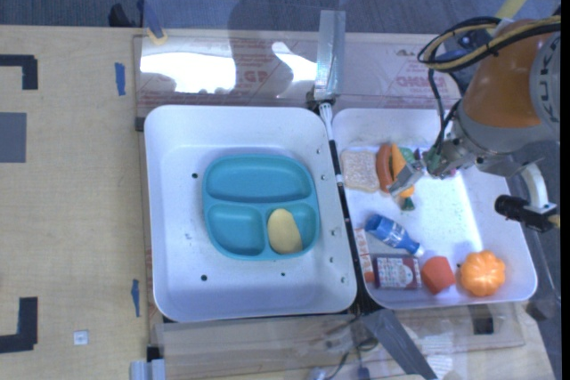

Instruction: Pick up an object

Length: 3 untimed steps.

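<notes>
Yellow potato in teal tray, left bin; hand spread unclear, over hot dog.

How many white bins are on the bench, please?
2. The left bin holds a blue divided tray. The right bin holds the small objects, beneath the pincer.

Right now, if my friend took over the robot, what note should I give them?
Gripper: low in the right bin, at the orange carrot-like toy beside the bread slice. I cannot tell whether its fingers are open or shut, or whether it holds anything.
Also in the right bin: blue bottle, small box, red piece, orange pumpkin.
Left bin: teal tray with a yellow piece in its lower right compartment.
Done: arm is at the toys.
Left: grip one and lift it.
</notes>
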Available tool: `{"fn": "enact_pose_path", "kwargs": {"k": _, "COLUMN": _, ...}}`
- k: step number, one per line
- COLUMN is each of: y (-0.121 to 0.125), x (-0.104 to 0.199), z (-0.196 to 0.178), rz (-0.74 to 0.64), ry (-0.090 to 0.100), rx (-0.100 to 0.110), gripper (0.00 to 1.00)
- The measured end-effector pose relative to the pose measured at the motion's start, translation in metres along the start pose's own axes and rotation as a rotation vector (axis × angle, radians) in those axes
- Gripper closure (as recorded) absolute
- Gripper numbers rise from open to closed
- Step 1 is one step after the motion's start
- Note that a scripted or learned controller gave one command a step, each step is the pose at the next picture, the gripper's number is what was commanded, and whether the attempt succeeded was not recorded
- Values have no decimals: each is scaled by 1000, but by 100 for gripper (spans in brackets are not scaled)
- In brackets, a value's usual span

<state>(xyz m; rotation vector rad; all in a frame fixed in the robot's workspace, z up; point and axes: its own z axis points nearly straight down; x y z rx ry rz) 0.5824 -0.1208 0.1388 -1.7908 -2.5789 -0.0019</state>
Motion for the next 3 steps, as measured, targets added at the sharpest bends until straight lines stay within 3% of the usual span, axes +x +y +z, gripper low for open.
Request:
{"fn": "enact_pose_path", "kwargs": {"k": 1, "y": 42, "x": -13, "z": 45, "rz": 2, "ry": -11, "rx": -13, "gripper": 0}}
{"fn": "enact_pose_path", "kwargs": {"k": 2, "y": 45, "x": -13, "z": 33, "rz": 2, "ry": -12, "rx": -21, "gripper": 100}}
{"fn": "enact_pose_path", "kwargs": {"k": 3, "y": 70, "x": 53, "z": -51, "rz": 22, "ry": -4, "rx": -11, "gripper": 100}}
